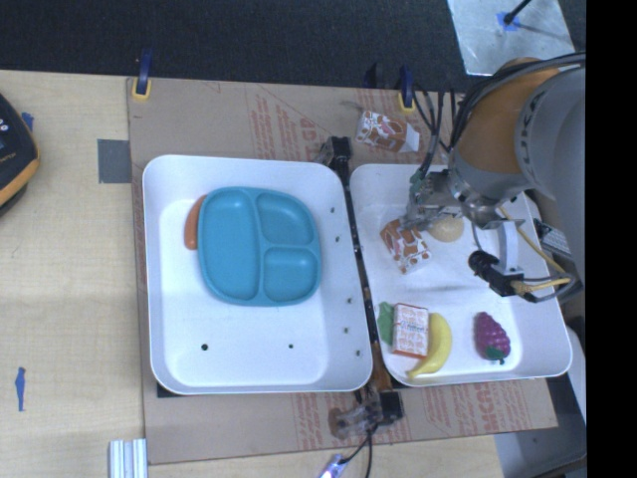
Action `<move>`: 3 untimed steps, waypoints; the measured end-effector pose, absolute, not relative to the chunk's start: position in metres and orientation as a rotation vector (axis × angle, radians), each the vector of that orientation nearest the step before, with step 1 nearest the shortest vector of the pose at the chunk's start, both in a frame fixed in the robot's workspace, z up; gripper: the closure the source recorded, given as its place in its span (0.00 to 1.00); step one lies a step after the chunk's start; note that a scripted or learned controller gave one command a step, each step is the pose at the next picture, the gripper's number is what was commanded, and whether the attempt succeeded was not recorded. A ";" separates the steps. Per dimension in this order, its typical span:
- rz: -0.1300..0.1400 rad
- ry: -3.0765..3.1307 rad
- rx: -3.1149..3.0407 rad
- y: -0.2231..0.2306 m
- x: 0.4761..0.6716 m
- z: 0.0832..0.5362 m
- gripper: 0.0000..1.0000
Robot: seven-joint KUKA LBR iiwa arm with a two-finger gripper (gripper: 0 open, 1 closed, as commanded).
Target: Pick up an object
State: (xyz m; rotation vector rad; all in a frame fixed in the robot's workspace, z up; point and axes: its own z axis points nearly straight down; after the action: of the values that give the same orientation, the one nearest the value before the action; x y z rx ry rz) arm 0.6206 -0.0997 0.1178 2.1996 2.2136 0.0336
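In the right bin lie a brown-and-white packet, a pale round item, a red-and-white carton over something green, a banana and a purple grape bunch. My gripper reaches down into the upper part of this bin, right above the packet and beside the pale item. Its tips are lost against the dark wrist hardware.
The left bin holds a blue divided plate with an orange item poking out at its left. Another small packet lies on the cardboard behind the bins. A black-and-yellow device sits at the far left.
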 end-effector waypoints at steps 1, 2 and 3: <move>0.033 2.214 2.200 -0.100 0.620 0.117 0.00; -0.002 2.225 2.219 -0.148 0.633 0.181 0.00; -0.004 2.227 2.220 -0.184 0.656 0.104 0.00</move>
State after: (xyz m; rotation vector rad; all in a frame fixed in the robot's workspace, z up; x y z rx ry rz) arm 0.6557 -0.1839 0.1039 2.2199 2.2266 -0.0045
